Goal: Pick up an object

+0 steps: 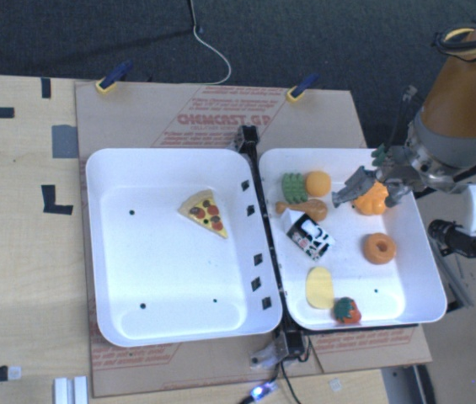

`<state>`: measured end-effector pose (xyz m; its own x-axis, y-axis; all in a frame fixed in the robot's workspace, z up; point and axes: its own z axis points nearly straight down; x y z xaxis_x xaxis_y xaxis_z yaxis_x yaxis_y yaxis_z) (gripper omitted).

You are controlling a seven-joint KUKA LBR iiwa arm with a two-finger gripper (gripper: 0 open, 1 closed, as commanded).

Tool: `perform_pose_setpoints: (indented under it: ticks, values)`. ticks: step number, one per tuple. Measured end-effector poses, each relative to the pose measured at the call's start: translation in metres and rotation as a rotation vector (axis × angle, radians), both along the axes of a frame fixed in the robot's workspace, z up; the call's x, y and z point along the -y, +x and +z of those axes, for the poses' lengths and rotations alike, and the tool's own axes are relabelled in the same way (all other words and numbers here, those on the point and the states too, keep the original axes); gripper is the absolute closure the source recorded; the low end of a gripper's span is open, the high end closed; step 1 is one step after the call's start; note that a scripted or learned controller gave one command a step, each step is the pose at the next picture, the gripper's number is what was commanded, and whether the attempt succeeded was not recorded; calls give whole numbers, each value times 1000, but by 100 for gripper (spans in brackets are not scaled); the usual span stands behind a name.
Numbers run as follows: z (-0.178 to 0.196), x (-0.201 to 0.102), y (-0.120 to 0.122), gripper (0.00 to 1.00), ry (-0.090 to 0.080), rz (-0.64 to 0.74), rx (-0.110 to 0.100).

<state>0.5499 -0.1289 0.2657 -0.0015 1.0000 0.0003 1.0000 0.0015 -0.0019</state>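
The gripper (371,194) sits at the upper right of the right bin (414,305), its two grey fingers spread on either side of an orange toy (373,201) that shows between them; whether they press it I cannot tell. Both white bins rest on a cardboard sheet (212,116) clipped to a pale wooden bench (18,251), with dark carpet (94,15) across the top of the frame. A toy pizza slice (205,212) lies alone in the left bin (103,251).
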Motion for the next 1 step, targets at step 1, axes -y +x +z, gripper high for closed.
perform_pose_setpoints:
  ticks: [1]
  values:
    - [-117,-25,-4,0,3,0,-12]
